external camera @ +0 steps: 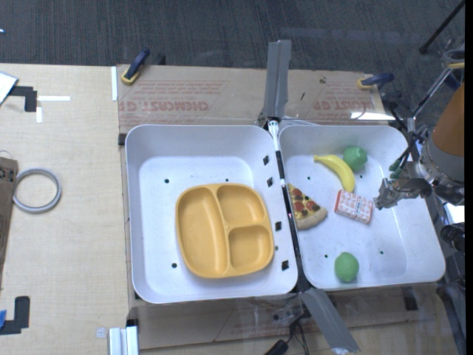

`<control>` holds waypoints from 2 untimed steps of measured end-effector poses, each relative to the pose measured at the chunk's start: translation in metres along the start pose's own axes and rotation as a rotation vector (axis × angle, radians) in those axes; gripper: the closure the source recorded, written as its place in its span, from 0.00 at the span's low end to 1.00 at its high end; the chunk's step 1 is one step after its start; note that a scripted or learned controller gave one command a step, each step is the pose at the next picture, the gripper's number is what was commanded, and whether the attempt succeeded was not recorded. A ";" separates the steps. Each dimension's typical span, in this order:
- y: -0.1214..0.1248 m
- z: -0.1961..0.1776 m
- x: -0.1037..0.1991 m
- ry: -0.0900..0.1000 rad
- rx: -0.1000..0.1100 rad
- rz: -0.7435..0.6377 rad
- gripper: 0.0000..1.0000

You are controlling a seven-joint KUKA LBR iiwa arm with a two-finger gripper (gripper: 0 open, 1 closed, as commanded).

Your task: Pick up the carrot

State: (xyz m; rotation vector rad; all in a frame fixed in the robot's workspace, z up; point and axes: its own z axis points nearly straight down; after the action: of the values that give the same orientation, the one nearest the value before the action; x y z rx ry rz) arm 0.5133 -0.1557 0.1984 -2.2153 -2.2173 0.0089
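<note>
Two white bins side by side on the bench, and I'm watching this remotely from the overhead cam. Left bin point(140, 220) has a yellow divided plate point(224, 229) sitting roughly mid-bin, a bit toward the near edge. Right bin point(414, 272) is where the clutter is: a banana point(336, 170) near the far edge, with a green round thing point(355, 157) touching its far end, a pizza slice point(304, 206) up against the left wall, a small red-and-white box point(354, 207) about mid-bin, and a green ball point(346, 266) near the near edge.

The arm point(451, 135) comes in over the right edge of the right bin, and the gripper point(384, 198) sits low, just beside the box on its right side. Honestly it's too small and dark at this angle, so I can't tell whether it's wide, narrow or holding anything.

As for the carrot, I can't tell where it is among this lot. Nothing orange and carrot-shaped stands out to me.
</note>
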 end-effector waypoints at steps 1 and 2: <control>0.026 0.108 0.060 -0.001 -0.006 -0.171 1.00; 0.075 0.098 0.004 -0.004 -0.009 -0.602 1.00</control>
State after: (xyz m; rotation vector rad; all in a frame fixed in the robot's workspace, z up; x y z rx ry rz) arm 0.5878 -0.1520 0.0999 -1.4618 -2.7816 -0.0002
